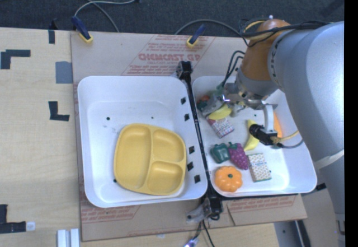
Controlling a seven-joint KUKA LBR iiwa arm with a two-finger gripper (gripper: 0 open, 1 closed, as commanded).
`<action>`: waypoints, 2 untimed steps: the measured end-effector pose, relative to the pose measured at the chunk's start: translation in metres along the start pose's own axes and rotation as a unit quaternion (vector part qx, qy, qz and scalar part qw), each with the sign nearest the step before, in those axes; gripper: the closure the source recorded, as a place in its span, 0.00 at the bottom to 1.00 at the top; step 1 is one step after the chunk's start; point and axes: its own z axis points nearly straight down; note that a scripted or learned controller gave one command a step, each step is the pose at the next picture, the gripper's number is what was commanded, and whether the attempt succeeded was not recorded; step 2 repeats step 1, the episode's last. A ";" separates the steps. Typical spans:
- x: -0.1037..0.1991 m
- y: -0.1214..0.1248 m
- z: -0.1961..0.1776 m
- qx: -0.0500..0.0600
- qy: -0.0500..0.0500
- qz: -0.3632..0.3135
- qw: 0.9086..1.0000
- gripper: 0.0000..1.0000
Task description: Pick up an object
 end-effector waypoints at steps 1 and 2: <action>0.000 0.000 -0.010 0.000 0.000 -0.001 1.000 1.00; 0.000 0.000 -0.010 0.000 0.000 -0.001 1.000 1.00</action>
